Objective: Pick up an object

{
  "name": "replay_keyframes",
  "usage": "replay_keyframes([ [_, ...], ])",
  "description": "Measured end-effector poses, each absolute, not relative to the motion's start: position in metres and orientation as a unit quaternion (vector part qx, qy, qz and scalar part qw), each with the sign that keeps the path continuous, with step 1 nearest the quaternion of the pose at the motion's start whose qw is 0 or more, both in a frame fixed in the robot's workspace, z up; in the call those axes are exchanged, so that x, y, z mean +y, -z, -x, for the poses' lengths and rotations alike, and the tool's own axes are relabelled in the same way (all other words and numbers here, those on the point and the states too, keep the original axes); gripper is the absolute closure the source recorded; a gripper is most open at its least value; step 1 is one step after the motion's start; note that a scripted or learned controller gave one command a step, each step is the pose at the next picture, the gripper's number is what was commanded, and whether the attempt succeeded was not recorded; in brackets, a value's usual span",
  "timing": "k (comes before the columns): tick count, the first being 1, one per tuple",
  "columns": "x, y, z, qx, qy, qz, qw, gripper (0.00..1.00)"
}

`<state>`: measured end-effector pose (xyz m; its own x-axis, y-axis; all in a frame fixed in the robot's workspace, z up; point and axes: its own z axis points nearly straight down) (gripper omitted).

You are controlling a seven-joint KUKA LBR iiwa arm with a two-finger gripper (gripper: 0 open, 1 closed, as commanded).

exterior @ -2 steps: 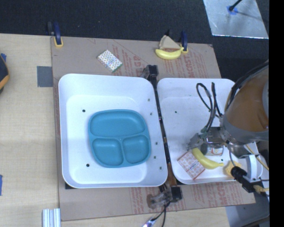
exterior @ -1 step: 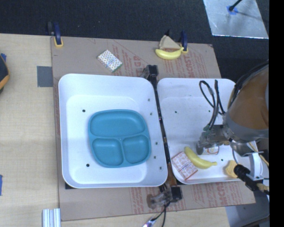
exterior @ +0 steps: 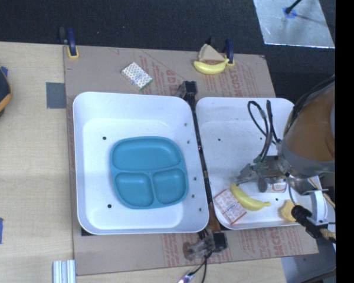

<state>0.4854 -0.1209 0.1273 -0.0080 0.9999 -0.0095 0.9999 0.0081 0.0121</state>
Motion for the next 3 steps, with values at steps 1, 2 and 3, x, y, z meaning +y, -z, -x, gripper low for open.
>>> replay_keyframes([
  [1, -0.1109, -0.1103, -0.4864, 0.709, -0.0055, -0.705, 0.013, 0.0],
  [2, -0.1055, -0.1062, -0.4893, 0.708, -0.0077, -0.706, 0.025, 0.0],
  [3, -0.1063, -0.116, -0.4894, 0.709, -0.0068, -0.705, 0.025, 1.0],
])
